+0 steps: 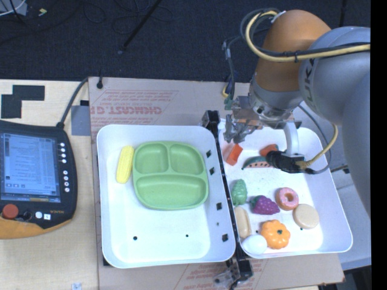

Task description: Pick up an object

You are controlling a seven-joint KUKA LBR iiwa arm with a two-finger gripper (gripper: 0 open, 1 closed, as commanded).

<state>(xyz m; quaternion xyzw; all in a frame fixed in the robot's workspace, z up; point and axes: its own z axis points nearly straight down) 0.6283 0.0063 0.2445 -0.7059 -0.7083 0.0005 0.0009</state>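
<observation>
gripper [233, 135] hangs at eleven o'clock in the right bin [329, 222], just above a glossy orange wedge [232, 154]. whether they touch is unclear, and i cannot tell if the gripper is apart or together. toward six o'clock lie knobbly purple grapes [264, 205], a ringed donut [286, 198] and a ribbed pumpkin [276, 234]. left bin [157, 234]: a smooth three-part green plate [170, 175], with bumpy corn [124, 164] at its nine o'clock.
</observation>
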